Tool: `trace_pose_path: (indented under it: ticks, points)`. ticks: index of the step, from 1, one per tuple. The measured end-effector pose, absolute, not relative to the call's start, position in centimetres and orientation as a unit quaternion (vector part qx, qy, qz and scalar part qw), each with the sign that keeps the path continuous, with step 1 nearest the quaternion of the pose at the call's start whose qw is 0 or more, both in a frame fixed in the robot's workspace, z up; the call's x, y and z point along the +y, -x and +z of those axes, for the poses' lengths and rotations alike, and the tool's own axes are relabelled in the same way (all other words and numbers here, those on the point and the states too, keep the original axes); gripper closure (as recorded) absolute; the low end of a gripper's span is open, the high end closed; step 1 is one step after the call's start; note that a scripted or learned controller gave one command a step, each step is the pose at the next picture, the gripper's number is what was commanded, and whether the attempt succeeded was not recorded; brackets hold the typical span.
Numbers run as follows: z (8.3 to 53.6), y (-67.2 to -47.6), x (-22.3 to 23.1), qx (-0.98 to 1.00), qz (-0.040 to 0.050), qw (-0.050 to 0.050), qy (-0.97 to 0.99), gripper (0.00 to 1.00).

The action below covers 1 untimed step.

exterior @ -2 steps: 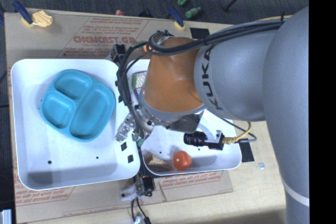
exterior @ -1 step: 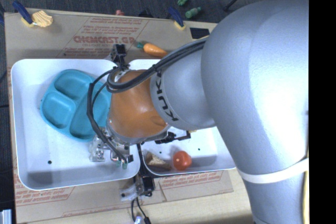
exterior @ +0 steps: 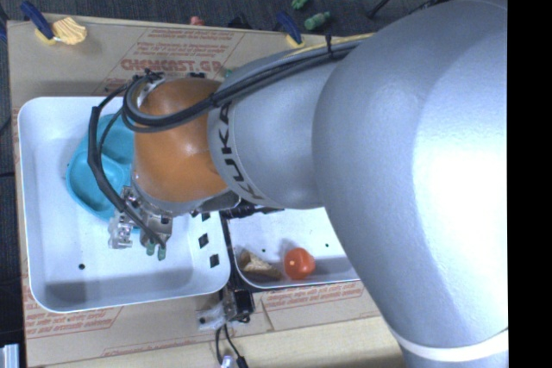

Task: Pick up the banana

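Note:
My gripper hangs low over the left white bin, near its middle, below the orange wrist band. Just to its upper left lies a light blue object, partly covered by the wrist and its black cables. Nothing shows between the gripper's tips from this angle. The grey arm covers most of the right side of the view and much of the right bin.
A strip of the right bin shows under the arm, holding a red tomato-like ball and a brown item. A yellow-and-blue clamp sits at the cardboard's far left corner. Green bits lie on the floor beyond.

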<state>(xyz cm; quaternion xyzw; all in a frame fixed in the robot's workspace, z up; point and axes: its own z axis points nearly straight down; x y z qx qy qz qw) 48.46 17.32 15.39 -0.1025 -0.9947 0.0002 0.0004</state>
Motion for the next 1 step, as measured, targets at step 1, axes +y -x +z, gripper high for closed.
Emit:
trace_pose_path:
  ticks: [1]
  points:
    - [16.37,-48.49,17.32,-0.995,0.0009,0.001,0.101,1.00]
